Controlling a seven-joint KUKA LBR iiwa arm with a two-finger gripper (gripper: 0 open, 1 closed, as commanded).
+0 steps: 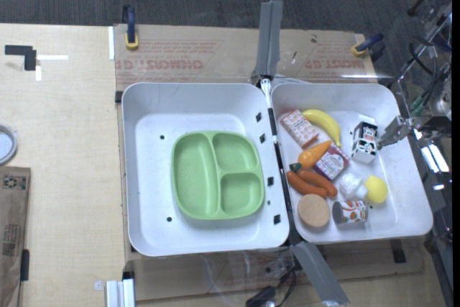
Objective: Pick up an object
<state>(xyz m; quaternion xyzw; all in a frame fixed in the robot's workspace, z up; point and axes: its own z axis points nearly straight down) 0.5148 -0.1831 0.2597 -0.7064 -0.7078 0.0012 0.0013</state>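
Holding a green divided tray [217, 175], the left bin [136, 154] sits beside the right bin [410, 212], which has approx. ten toy food items crowded together: banana [323, 124], carrot [315, 154], lemon [376, 189], round cracker [313, 211], red packet [299, 128], sausages [312, 182], small carton w/ black-white print [366, 140]. Gripper [394, 133] at the right bin's right edge, just beside the carton; mostly blurred, cut off by clutter. Fingers' state: cannot tell.

Pale wood tabletop [65, 126], two white bins side by side, left bin [136, 154], right bin [413, 205], cardboard sheet [194, 57] behind, tape roll [6, 146] at left edge
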